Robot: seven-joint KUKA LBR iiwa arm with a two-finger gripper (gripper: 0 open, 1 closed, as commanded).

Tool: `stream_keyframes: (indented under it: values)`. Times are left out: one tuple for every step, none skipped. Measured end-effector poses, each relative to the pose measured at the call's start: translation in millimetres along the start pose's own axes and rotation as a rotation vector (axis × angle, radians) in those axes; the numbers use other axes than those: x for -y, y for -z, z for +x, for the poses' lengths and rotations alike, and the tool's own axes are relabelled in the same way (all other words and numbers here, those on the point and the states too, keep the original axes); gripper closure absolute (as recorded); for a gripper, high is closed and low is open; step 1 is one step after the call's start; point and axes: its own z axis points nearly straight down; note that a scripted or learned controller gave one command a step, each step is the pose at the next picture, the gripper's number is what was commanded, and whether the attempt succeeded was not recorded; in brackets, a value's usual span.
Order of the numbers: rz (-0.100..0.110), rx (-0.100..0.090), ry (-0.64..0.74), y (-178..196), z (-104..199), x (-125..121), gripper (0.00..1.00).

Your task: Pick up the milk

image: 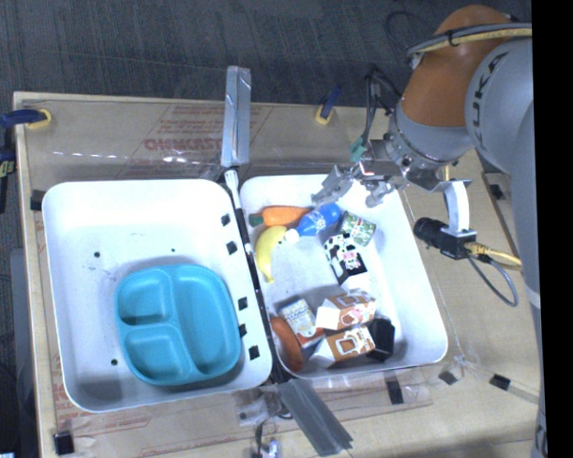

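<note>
Camera view: gripper (352,181) jaws apart, empty, above milk (345,256), judged a light, crushable carton; grasp across flat sides.

The grey arm (493,85) comes in from the right edge of the camera view, its thick upper section filling the top right corner. An orange band (450,72) wraps it just above the wrist. From there the wrist (424,148) bends downward and to the left, toward the far right part of the scene. The hand (346,184) sits at the end of the wrist, its thin metal fingers (330,187) pointing left and slightly down, spread a little apart with nothing between them. Dark cables (376,103) loop along the wrist.
</note>
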Motion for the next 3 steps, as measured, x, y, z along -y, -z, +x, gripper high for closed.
stream_keyframes:
  values:
    - [-0.001, 0.000, 0.142, -98.4, -38.6, 25.5, 0.00]
    - [-0.024, 0.010, 0.218, -153.6, -53.5, 7.2, 0.00]
    - [-0.031, 0.017, 0.222, -140.5, -55.2, 5.0, 1.00]
